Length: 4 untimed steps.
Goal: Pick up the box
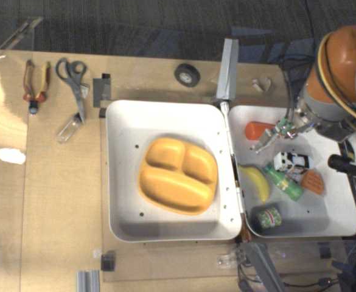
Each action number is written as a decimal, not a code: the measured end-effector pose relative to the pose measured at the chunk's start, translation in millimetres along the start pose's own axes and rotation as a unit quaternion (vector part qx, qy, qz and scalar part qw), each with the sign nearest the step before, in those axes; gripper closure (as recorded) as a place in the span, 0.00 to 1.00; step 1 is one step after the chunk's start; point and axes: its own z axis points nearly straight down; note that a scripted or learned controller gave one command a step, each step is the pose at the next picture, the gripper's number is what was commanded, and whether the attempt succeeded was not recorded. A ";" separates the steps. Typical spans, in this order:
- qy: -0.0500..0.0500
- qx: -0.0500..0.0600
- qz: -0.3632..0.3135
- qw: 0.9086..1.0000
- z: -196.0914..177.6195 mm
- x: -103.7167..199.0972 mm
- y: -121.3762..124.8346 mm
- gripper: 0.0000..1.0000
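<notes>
I count two white bins on my bench: the left bin (120,163) holds one thing, a big yellow padded lump (178,174) sitting mid-floor with bare white room all around it. The right bin (342,215) is crowded with about six items: one red-orange piece (255,129) near the top left corner, one banana (257,182) along the left wall, one green bottle (285,184) lying tilted beside it, one small black-and-white box (291,161) just above the bottle, one brown-orange piece (313,182) touching the bottle's right end, and one dark green can (267,216) near the front wall. The box's print is too small for me to read, and I can make out no other writing. My gripper (279,132) hangs over the bin's upper middle, between the red piece and the box; whether its jaws are wide or narrow I cannot tell. Outside the bins I see one pair of scissors (74,84), one pair of red-handled pliers (34,84) and one tape roll (187,75).
</notes>
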 end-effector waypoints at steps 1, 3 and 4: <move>0.001 0.002 0.126 0.992 19.5 -8.1 -67.1 0.00; -0.001 0.000 0.133 0.991 50.5 -63.1 -91.8 0.00; -0.002 -0.002 0.128 0.992 120.4 -67.8 -63.1 0.00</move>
